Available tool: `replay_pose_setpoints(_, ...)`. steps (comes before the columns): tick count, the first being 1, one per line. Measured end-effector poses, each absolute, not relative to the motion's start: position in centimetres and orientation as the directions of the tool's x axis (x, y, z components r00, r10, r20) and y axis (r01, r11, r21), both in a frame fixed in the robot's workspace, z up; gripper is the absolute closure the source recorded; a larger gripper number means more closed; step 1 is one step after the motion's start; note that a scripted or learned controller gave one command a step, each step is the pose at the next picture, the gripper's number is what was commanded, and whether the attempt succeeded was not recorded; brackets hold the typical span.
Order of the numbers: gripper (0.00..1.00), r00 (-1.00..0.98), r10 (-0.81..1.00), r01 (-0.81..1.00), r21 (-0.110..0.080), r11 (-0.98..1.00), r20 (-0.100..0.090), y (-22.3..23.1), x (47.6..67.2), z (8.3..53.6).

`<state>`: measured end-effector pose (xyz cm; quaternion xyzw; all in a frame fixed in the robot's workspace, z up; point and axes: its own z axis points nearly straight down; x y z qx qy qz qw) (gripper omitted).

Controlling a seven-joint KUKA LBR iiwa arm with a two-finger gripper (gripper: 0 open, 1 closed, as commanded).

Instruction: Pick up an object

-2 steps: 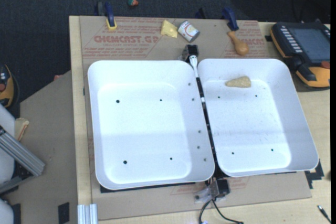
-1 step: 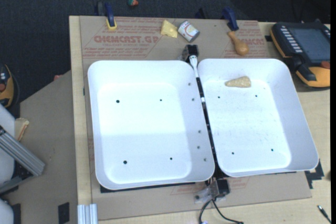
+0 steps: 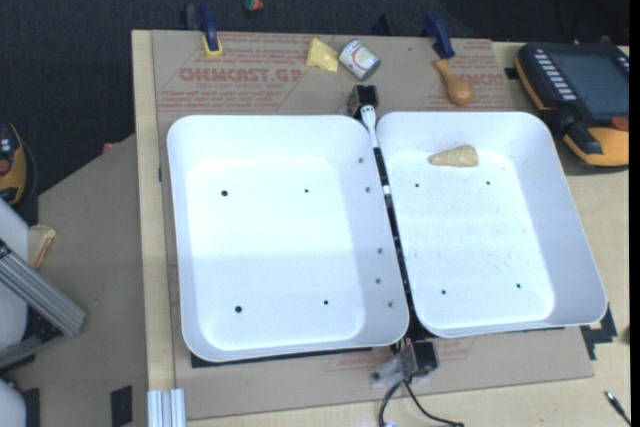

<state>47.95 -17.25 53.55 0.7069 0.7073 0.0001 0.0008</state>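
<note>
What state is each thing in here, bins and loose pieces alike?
Left bin: flat on the bench, nothing inside.
Right bin: holds one tan lump.
Tan lump: lying near the right bin's far wall.
Yellow piece: on the board beyond the bins.
Wooden-handled tool: lying on the board.

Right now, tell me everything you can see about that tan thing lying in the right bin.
The tan object is a small, flattish lump with a rough, uneven outline, pale yellow-brown and matte, a bit like a crust of bread or a foam scrap; its material can't be told for sure. It lies lengthwise across the right bin, on the floor near the far wall. It rests on the bin floor alone, apart from the walls, with nothing else touching it.
</note>
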Motion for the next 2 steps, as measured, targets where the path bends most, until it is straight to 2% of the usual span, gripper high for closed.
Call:
replay_pose_setpoints(1, 0.0, -0.009, 1.0, 1.0, -0.011, 0.009, 0.004, -8.9, 47.9, 43.8)
replay_pose_setpoints(2, 0.0, 0.008, 1.0, 1.0, 0.014, -0.008, -0.008, -17.2, 47.9, 54.1)
